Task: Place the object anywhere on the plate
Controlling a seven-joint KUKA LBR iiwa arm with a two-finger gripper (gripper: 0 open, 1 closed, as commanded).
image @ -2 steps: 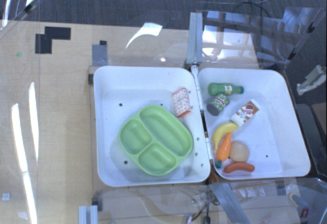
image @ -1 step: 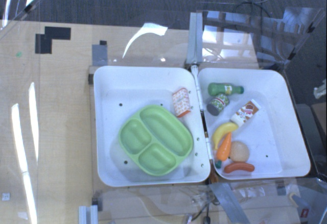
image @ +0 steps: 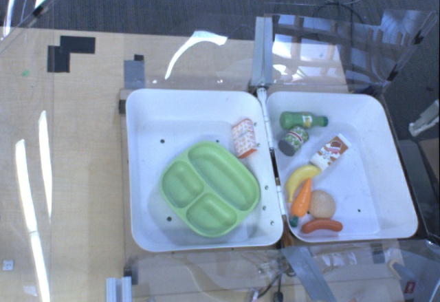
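Near edge: the left bin point(image: 137, 177) and the right bin point(image: 385, 156) meet at a shared wall, rims touching.
Plate point(image: 210, 188): green, smooth, rounded, three compartments, tilted in the left bin's near half; bare white floor lies from its 9 to 12 o'clock.
Sausage point(image: 321, 226): red, at 6 o'clock in the right bin, near the front wall.
Carrot point(image: 300, 199): orange, against the shared wall, touching the banana point(image: 301, 179) just behind it.
Bun point(image: 322, 204): round, tan, just beside the carrot.
Open room: the right bin's 3 o'clock half is bare.
Carton point(image: 330, 153): small white box, print too small to read.
Can point(image: 293, 140): on its side, label blurred.
Bottle point(image: 302, 120): green, lying at 12 o'clock.
Snack packet point(image: 243, 137): red and white, at the plate's 1 o'clock, just off its rim, near the shared wall.
Gripper: opening and hold cannot be told.
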